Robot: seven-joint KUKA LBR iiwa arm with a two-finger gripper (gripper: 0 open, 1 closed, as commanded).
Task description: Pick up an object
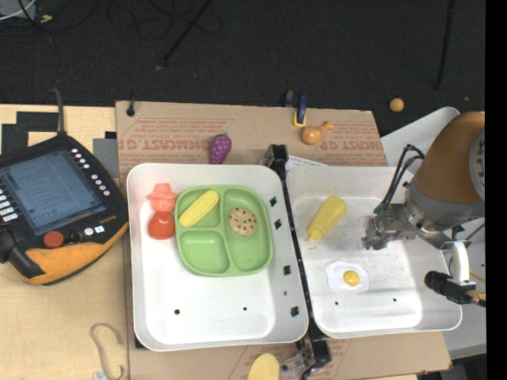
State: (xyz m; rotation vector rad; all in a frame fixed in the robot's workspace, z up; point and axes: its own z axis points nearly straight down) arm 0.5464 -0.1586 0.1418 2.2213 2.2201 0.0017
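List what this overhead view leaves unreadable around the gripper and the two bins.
- Gripper, camera view: small, dark and blurred over the right bin; whether it is open or shut cannot be told.
- Yellow object below the bins: cut off by the bottom edge, so its kind is unclear.
- Arm: cut off at the right.
- Green divided plate in the left bin: the cookie is too small to show detail.

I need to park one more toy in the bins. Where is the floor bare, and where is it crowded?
Left bin: the front strip below the green plate is bare; its upper half is crowded. Right bin: bare at the front, below the fried egg, and between the mustard bottle and gripper.
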